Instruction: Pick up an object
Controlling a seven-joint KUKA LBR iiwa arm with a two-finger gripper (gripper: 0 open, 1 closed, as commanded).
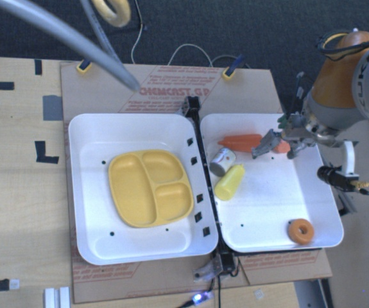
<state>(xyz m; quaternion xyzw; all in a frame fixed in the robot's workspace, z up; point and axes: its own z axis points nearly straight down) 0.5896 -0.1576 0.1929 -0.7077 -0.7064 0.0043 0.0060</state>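
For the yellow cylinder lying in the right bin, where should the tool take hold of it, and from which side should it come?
Probably across the middle of the yellow cylinder, coming straight down from above. It lies on its side, slanted, so the fingers would best close across its narrow width, not its length. Its upper end is close to the small metal can, so the lower half, with bare floor of the right bin around it, gives more room.

A wooden bench bears cardboard (printed red) under two white bins.

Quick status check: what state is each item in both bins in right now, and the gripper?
Yellow divided plate: flat, upright, left bin.
Carrot: lying flat, right bin, at the gripper.
Metal can: tipped on its side.
Yellow cylinder: lying down.
Donut: flat, near corner.
Gripper: low, by carrot's end.
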